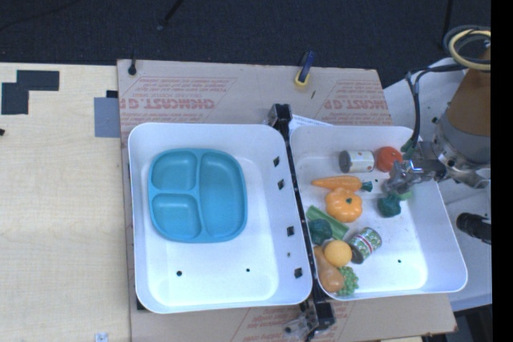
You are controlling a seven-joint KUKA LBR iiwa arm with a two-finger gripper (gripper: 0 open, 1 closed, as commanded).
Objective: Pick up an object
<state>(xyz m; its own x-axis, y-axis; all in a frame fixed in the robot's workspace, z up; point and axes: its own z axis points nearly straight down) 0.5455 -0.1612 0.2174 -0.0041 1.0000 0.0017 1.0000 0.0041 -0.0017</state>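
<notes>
Nearest, the right white bin (437, 268) holds one labelled can (365, 243), one orange pumpkin (345, 206), one carrot (337, 183) and one tomato (388, 157), the claw (398, 179) low beside the tomato, grip state unclear; one blue divided plate (197, 195) sits left; beyond, cardboard (240, 96) shows mirrored, unreadable print.

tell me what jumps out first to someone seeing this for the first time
The blue divided plate sits alone in the left bin. The right bin holds a crowd of toy food: a carrot, an orange pumpkin, a can and a lemon. At that bin's right edge the gripper sits low by a red tomato.
</notes>
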